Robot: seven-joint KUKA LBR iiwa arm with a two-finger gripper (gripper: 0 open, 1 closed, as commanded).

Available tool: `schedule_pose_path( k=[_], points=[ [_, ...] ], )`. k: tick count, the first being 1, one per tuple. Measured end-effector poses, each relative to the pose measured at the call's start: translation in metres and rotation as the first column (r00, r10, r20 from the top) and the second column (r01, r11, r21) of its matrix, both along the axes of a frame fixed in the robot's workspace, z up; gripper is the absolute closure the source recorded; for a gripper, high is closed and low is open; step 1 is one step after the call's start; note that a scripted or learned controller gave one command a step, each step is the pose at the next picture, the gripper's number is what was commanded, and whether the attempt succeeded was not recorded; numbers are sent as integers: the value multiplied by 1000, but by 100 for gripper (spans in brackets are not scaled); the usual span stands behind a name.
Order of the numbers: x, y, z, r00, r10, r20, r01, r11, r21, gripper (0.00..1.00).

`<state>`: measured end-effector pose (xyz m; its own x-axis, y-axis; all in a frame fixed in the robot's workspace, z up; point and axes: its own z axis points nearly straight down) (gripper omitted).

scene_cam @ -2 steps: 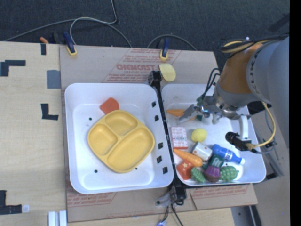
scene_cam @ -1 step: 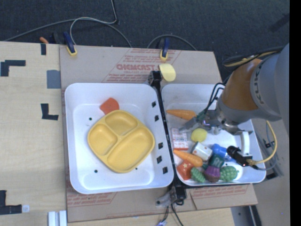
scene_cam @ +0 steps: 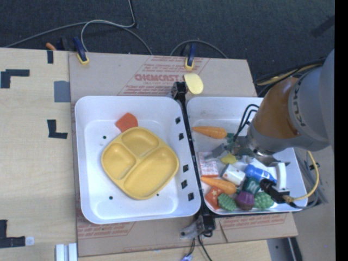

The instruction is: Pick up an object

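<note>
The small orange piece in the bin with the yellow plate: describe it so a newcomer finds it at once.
Start at the left white bin, which holds a yellow divided plate. Just beyond the plate's far-left edge lies the small orange piece, flat on the bin floor. It is the only orange thing in that bin.

Right bin (scene_cam: 217, 103): the far strip along the back wall was bare, open access there. The arm (scene_cam: 283, 116) covered the right half and blocked approach from that side. The near half was crowded: carrot (scene_cam: 209, 131) mid-left, a second carrot (scene_cam: 218, 184) near the front, packet (scene_cam: 208, 163) between them, blue piece (scene_cam: 256, 173), purple piece (scene_cam: 245, 199) and green pieces (scene_cam: 227, 202) packed touching along the front wall. Little gap between items. Left bin (scene_cam: 87, 162): yellow divided plate (scene_cam: 140, 162) filled the centre, orange piece (scene_cam: 126, 121) just behind it; margins along the walls were free. The divider (scene_cam: 187, 145) with black clips stood between the bins.
</note>
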<state>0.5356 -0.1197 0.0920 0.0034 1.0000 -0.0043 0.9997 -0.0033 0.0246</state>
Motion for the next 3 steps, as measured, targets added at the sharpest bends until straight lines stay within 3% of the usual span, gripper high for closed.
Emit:
schedule_pose_path(
  k=[1, 2, 3],
  points=[
    [15, 13, -3, 1000, 4, -18, -4, 1000, 3, 0],
    [20, 17, 11, 1000, 6, -7, -6, 1000, 8, 100],
    [15, 80, 93, 1000, 7, -23, -7, 1000, 5, 100]
  ],
)
